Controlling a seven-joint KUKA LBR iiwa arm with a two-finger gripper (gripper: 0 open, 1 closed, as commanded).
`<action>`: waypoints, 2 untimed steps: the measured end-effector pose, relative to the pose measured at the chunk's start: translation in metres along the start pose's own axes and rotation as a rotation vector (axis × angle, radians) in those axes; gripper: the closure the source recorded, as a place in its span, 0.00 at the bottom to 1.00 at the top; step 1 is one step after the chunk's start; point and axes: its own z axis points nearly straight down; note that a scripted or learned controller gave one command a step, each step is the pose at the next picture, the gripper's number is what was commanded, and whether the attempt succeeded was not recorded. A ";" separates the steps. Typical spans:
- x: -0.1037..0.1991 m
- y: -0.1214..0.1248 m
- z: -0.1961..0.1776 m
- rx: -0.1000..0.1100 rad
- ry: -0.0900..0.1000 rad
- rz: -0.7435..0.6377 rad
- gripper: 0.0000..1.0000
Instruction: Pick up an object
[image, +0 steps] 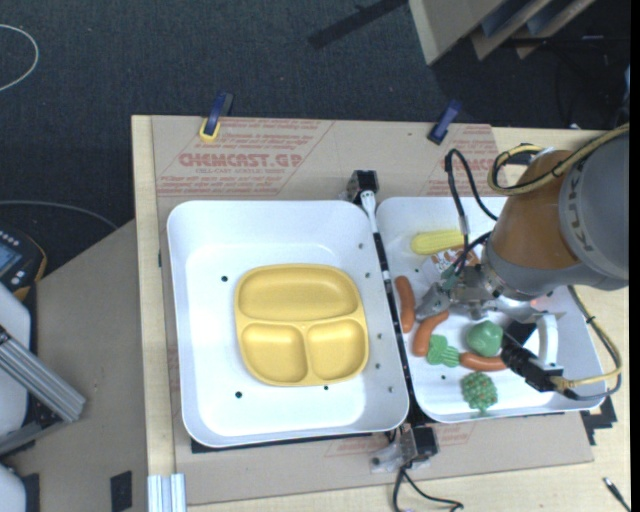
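The right bin (437, 398) holds several toy foods. A yellow corn cob (437, 241) lies at the back, and a red sausage (404, 301) lies along the left wall. A second sausage (430, 331) lies slanted beside it. An orange carrot (472, 359) with a green top, a round green vegetable (485, 337) and a broccoli floret (479, 391) sit toward the front. My gripper (452, 291) reaches down into the middle of this bin, just above the slanted sausage and left of the green vegetable. The arm hides the bin's right part.
The left bin (190, 300) holds a yellow divided plate (298, 322). A black divider strip (380, 262) runs between the bins. Black cables loop off the wrist over the right bin's back and front right corner. Clamps stand on the bench's far edge.
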 end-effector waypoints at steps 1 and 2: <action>0.000 0.001 -0.012 -0.004 -0.001 0.001 1.00; -0.002 0.001 -0.075 -0.012 -0.004 -0.001 1.00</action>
